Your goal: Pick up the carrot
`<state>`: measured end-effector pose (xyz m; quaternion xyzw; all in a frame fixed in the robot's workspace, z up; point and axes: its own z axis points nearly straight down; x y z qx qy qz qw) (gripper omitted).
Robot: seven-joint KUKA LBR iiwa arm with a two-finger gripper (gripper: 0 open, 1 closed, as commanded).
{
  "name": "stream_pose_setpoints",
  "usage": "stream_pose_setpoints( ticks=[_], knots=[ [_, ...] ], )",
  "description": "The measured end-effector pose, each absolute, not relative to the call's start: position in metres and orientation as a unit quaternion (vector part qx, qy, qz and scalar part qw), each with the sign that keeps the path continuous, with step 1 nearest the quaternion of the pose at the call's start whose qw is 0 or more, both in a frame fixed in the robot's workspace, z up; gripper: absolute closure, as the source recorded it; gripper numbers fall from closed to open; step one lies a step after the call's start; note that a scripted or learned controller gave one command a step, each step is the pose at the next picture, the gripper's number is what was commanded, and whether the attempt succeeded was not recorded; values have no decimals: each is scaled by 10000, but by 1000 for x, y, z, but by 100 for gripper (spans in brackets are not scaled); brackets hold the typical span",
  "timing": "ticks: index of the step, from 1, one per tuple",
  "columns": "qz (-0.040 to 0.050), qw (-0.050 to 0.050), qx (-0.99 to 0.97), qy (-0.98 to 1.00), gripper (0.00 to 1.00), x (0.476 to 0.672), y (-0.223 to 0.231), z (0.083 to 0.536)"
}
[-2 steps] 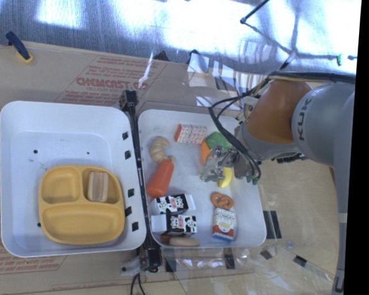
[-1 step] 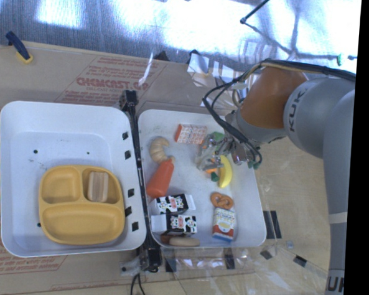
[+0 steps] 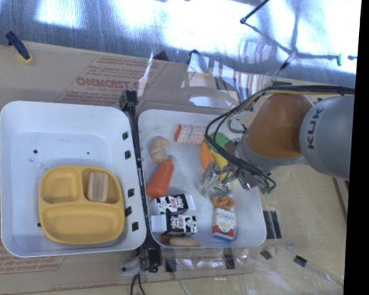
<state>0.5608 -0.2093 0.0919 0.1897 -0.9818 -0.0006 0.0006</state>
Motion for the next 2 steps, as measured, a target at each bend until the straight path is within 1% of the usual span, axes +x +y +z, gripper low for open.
stream_pose_setpoints(
  ticks=[1, 2],
  knots=[
    [21, -56, -111, -9999, 100, 586, -211, 209],
    [-9, -1, -1720, -9851, 100, 562, -113, 210]
  ],
)
